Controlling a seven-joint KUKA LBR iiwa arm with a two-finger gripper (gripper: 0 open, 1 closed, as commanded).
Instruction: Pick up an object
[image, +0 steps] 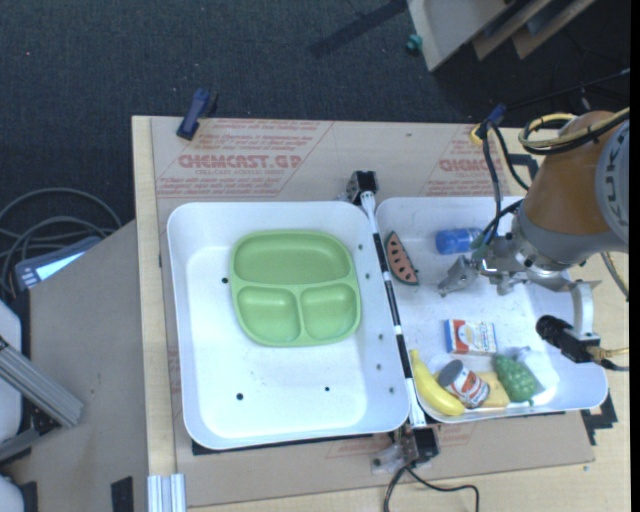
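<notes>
White plastic bins are sitting side by side on the bench, and the left bin (200, 400) is holding a green divided plate (296, 286). The arm (575, 195) is reaching into the right bin (425, 215) from the right, and the gripper (462, 277) is hanging low over the bin's upper middle, its fingers looking spread apart with nothing between them. A blue object (456, 241) is lying just beside the gripper toward the far wall, and a watermelon slice (402, 259) is resting near the divider. Along the near edge a banana (435, 388), a small can (458, 378), a green bumpy toy (517, 379) and a red-and-white packet (470, 336) are crowding together. By my reading, the approach is under way and no pick is made yet. Next, the gripper is needing to centre over one object, likely the blue one, drop, and close.
</notes>
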